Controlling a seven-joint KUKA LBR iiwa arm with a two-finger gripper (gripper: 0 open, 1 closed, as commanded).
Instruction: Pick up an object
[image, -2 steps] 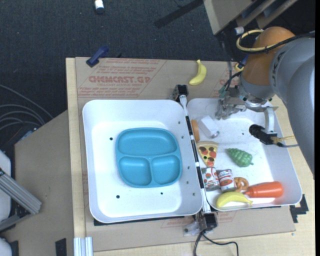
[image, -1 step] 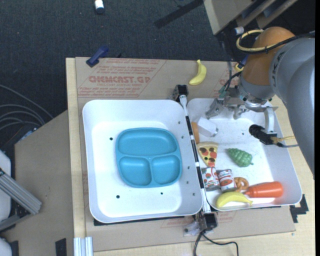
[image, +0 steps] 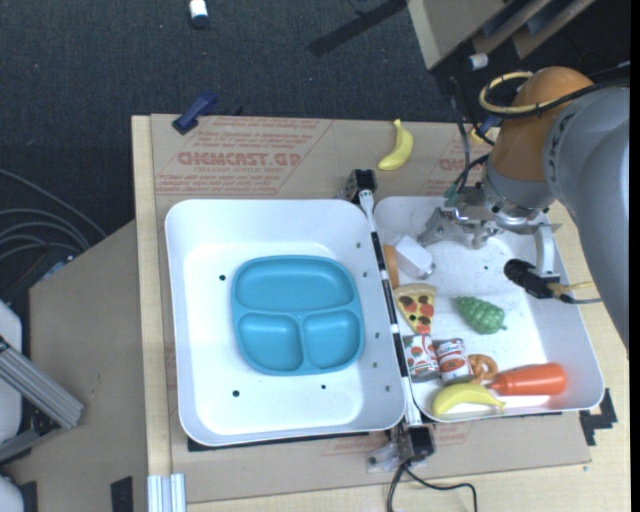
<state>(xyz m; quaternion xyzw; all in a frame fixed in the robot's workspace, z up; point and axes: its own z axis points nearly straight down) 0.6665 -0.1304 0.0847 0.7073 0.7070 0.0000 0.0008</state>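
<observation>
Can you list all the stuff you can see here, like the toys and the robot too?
bins: 2, white, side by side on the bench
divided plate: 1, blue, middle of the left bin
bananas: 2, yellow; one on the bench above the bins, one at the near edge of the right bin
pizza slice: 1, yellow with red spots, right bin by the divider
white block: 1, white, right bin, upper left
green toy: 1, green, bumpy, middle of the right bin
small can: 1, red and white, lying near the banana
pretzel: 1, brown, beside the can
bottle: 1, orange-red, lying at the near right
robot arm: 1, grey and orange, above the right bin
gripper: 1, metal, over the far part of the right bin
</observation>
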